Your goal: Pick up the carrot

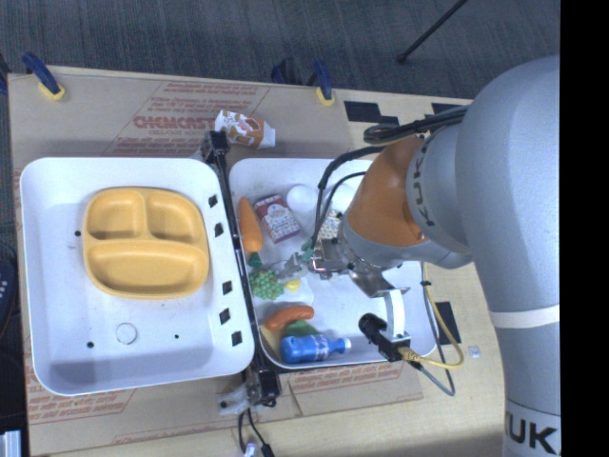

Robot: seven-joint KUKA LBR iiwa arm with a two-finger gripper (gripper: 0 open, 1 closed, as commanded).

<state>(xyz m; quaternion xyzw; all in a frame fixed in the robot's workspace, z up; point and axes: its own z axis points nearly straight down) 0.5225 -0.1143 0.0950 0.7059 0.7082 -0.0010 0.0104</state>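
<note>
A cardboard-covered bench (pixel 171 112) bears two white bins (pixel 38 284) side by side.

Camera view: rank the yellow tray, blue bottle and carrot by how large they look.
1. Yellow tray, by far the largest.
2. Blue bottle.
3. Carrot.
Bottle and carrot look close in length; the bottle is thicker, so their order is less sure.

Carrot (pixel 248 225) tight against the right bin's left wall (pixel 235 246), red-and-white packet (pixel 277 219) just beside it on the right, green grapes (pixel 267 278) crowding below, arm's wrist (pixel 381 217) overhanging the bin's middle, open white floor (pixel 333 312) lower centre
</note>
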